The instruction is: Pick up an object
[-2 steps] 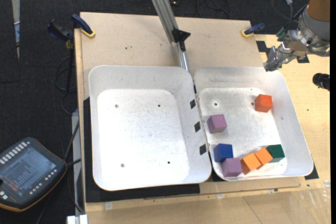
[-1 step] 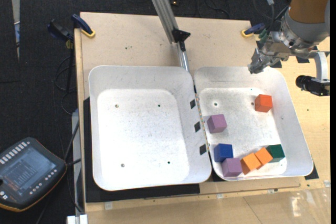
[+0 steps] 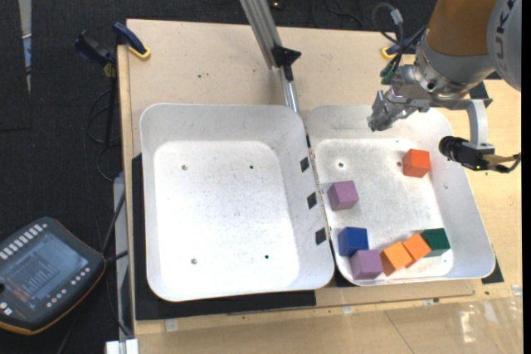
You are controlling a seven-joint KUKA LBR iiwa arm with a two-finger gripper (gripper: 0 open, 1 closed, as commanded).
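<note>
Nearest you, the right bin (image 3: 465,265) holds a purple cube (image 3: 366,264), blue cube (image 3: 353,240) and orange cube (image 3: 397,254). Farther back, another orange cube (image 3: 416,163) sits alone (easiest target). Beyond it hovers the gripper (image 3: 380,118); jaw state cannot be told. Approach step: descend next.

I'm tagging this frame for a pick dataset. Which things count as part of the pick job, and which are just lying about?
Job: gripper; right bin; orange block; two purple blocks; blue block; second orange block; green block.

Lying about: left bin; teach pendant; clamp.
</note>
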